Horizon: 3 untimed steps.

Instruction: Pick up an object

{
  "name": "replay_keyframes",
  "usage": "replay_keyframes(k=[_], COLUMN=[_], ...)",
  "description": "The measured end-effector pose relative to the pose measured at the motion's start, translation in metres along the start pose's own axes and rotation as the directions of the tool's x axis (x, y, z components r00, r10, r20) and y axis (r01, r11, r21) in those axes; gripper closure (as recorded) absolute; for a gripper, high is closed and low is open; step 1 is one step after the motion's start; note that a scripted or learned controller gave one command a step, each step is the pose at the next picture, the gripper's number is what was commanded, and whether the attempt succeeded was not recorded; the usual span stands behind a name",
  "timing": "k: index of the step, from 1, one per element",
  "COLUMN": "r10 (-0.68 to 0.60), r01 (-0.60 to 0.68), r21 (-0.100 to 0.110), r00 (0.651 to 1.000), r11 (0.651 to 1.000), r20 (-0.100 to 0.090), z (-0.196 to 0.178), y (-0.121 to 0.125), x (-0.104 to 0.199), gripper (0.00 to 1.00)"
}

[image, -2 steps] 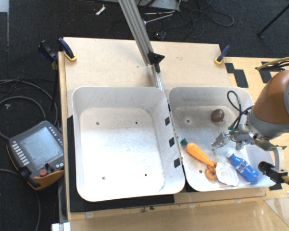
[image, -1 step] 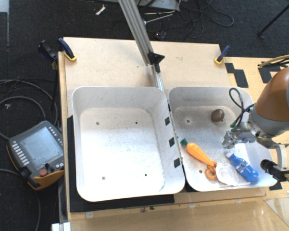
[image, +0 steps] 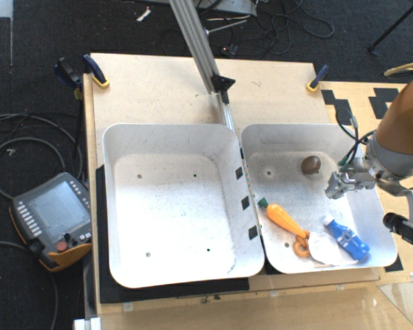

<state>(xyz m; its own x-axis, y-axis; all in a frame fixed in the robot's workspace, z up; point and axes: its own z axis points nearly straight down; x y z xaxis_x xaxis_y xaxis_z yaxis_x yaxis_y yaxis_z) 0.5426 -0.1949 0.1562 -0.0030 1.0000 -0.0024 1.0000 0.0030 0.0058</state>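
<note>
My gripper (image: 335, 187) hovered over right bin (image: 282, 137), jaw state indiscernible. Brown ball (image: 310, 164) lay just beside it; carrot (image: 284, 218), blue bottle (image: 348, 238), white cloth (image: 323, 249) nearer front edge.

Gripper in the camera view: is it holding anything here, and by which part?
Nothing is held. The gripper hangs over the right bin, apart from the brown ball.
</note>
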Motion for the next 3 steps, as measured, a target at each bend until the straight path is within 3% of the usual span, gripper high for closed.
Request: replay_keyframes(k=[2,3], r10=[-0.002,-0.005], r01=[0.002,0.005], r21=[-0.003,0.006], r00=[1.0,1.0], r11=[1.0,1.0], r20=[0.001,-0.004], z=[-0.122,-0.116], y=[0.003,0.009], x=[0.001,0.054], gripper=[1.0,1.0])
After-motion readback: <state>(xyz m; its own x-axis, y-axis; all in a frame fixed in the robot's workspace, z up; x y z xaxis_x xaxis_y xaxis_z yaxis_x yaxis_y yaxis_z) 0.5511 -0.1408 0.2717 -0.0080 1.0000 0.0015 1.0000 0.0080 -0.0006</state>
